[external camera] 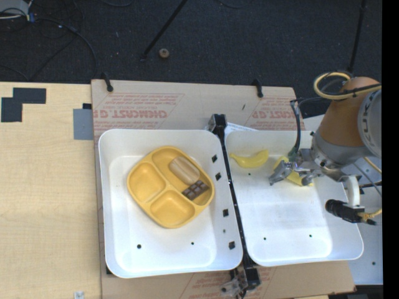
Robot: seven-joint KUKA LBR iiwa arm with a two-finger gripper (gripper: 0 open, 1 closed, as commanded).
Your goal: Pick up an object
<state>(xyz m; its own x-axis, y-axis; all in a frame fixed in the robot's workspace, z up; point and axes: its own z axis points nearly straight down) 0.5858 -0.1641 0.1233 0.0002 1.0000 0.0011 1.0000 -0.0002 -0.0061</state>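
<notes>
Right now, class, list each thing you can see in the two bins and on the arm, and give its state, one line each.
yellow tray: flat in the left bin, three compartments.
tan block: lying in the tray's upper compartment.
brown bar: lying in the same compartment, near the tray's right rim.
yellow piece: resting on the right bin's floor, free.
gripper: low in the right bin, over a small yellow thing; grip unclear.

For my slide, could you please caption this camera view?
KUKA gripper low in right bin near a yellow object; yellow divided tray sits in left bin.
</notes>
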